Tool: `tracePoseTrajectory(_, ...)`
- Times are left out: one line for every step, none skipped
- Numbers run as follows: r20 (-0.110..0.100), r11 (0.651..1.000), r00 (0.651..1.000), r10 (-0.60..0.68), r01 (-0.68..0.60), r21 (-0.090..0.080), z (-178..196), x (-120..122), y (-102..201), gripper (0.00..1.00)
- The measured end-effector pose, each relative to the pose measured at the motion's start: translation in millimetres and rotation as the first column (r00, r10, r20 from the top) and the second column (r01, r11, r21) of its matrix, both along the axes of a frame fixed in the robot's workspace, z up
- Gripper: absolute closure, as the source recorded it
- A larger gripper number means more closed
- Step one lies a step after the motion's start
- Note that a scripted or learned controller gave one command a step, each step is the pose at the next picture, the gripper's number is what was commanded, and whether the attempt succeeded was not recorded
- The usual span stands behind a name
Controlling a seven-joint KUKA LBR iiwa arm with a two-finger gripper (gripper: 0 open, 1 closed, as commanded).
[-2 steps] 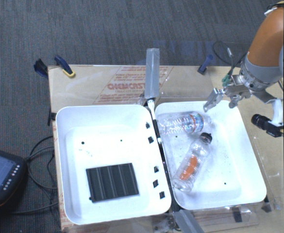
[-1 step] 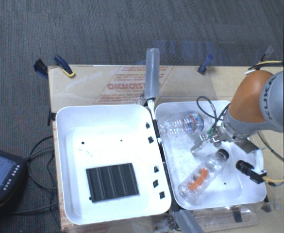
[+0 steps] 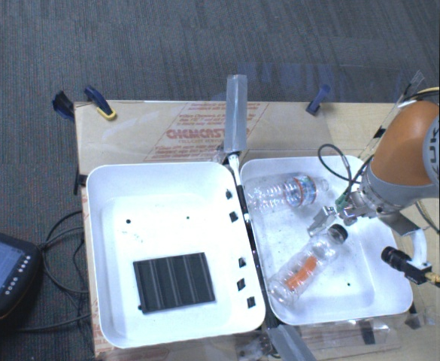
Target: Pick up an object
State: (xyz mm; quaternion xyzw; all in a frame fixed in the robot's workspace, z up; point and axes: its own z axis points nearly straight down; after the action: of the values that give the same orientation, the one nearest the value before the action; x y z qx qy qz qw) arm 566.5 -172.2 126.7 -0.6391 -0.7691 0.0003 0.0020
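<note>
Right bin (image 3: 370,295), 2 bottles, 1 end effector (image 3: 326,222)

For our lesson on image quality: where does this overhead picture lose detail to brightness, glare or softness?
Camera view: the white bins are bright, nearly washed out, so their walls blur into the floors; the clear bottles show glints and faint outlines against the white; the gripper looks soft and small; the dark ridged panel stays crisp.

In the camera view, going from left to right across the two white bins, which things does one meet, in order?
Dark ribbed rectangular panel in the left white bin → clear plastic bottle with orange contents in the right white bin → pincer of the grey arm.
</note>
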Motion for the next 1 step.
tracePoseTrajectory(0.0, 0.997, 0.997, 0.077, -0.077, 0.001, -40.4, -63.3, 26.5, 0.0)
